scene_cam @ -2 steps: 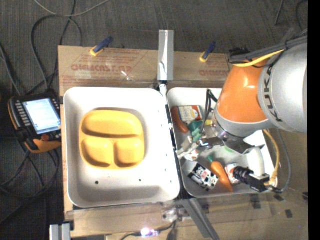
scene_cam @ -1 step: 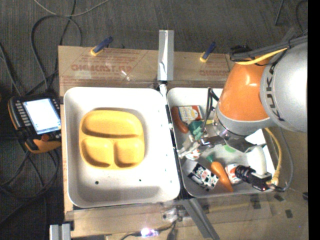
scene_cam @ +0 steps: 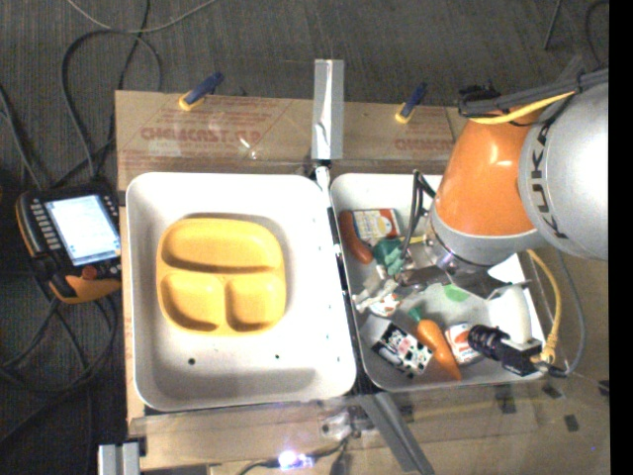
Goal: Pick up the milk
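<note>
Well, the milk is not picked up yet. The gripper (scene_cam: 406, 277) is low in the right bin (scene_cam: 539, 364), down among the toys. I cannot tell if it is wide or narrow, because the arm hides it. The little black-and-white carton (scene_cam: 401, 348), which I think is the milk, lies near the gripper, on its side toward the bin's near edge, beside a carrot (scene_cam: 438, 345). Grabbing and lifting are left to do.

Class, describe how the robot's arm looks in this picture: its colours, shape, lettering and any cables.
The arm is a rounded grey shell with a broad orange band and black KUKA lettering on the grey. A yellow cable loops beside it. Its hand is dark metal.
</note>
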